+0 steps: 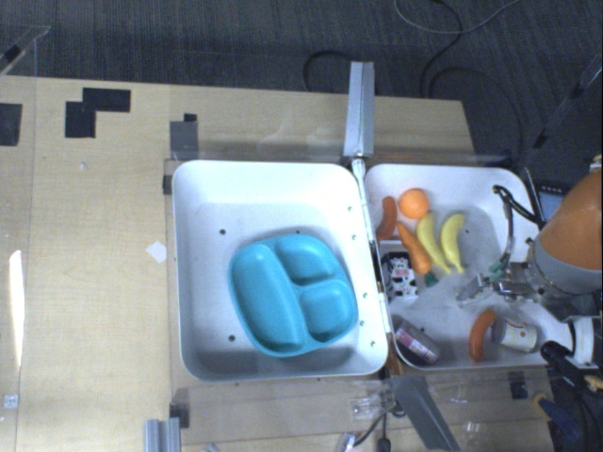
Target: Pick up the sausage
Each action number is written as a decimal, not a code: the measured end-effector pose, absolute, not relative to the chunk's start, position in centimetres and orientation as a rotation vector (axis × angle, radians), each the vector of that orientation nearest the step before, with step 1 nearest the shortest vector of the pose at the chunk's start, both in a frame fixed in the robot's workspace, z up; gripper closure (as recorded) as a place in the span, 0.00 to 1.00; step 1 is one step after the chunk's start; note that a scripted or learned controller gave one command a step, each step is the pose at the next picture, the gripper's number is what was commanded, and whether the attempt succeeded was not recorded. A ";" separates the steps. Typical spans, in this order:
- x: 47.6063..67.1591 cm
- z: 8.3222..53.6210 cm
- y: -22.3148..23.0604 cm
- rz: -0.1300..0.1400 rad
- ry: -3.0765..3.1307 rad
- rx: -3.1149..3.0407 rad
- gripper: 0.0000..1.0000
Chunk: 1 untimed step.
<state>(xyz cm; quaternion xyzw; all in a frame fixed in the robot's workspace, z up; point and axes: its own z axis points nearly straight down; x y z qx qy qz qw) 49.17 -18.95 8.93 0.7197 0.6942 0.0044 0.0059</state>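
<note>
Two white bins (193,252) on pale bench (85,281), dark carpet (188,17) behind; hand (497,285) state unclear.

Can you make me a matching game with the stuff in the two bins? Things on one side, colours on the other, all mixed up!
Things:
1. plate
2. bananas
3. ball
4. bin

Colours:
A. orange
B. white
C. blue
D. yellow

Pairs: 1-C, 2-D, 3-A, 4-B

No legible text, label, brand, number or sign anywhere.
</note>
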 end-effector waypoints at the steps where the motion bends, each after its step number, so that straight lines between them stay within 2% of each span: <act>1: 49.4 10.1 -18.9 0.020 2.173 2.247 1.00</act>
